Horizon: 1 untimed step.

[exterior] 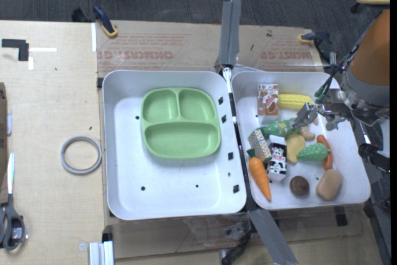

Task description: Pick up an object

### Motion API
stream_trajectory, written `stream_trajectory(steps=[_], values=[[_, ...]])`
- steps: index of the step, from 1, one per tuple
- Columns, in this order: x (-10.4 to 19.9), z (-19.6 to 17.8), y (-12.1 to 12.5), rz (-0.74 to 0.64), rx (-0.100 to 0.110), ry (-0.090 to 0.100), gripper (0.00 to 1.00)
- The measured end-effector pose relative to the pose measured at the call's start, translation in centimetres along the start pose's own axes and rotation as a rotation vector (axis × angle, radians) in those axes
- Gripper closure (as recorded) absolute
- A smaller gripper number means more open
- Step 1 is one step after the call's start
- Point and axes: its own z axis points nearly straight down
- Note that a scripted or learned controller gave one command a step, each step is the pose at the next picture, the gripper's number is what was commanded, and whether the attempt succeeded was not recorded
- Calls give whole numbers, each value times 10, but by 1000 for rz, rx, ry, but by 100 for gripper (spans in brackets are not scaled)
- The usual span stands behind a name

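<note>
Pincer is low in the right bin, right of centre frame, just below the corn. I cannot tell whether it is apart or together. Toys are crowded here, so aim for one with room, perhaps the potato at lower right, and descend straight.

The arm is cut off by the right edge. The scissors go off the left edge, so part of the handles is lost. The print on the small carton is too tiny to read. The carrot hides the bottom of the cow-spotted box.
</note>
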Motion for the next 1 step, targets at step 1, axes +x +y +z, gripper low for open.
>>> stream_trajectory(steps=[1], values=[[0,110,-22,-54,-25,-4,0]])
